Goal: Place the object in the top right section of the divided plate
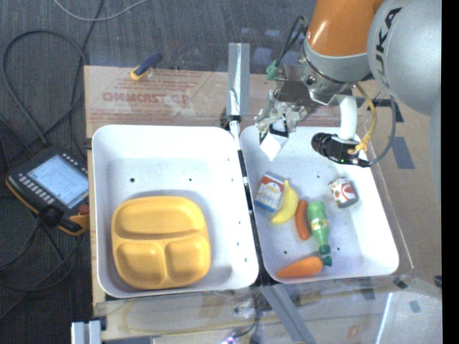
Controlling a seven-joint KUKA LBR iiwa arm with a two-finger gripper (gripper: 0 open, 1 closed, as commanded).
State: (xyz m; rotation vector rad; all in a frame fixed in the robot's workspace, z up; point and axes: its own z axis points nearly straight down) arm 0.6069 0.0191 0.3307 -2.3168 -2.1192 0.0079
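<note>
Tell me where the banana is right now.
In the camera view, the banana lies in the right bin, near its left side, between the small carton and the red sausage-shaped toy.

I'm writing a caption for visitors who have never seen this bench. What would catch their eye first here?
First the big grey and orange arm filling the upper right, its gripper hanging over the far corner of the right bin. Next the yellow divided plate lying alone in the left bin. Then the bright toy food clustered in the right bin: a banana, a carrot, a green bottle.
</note>
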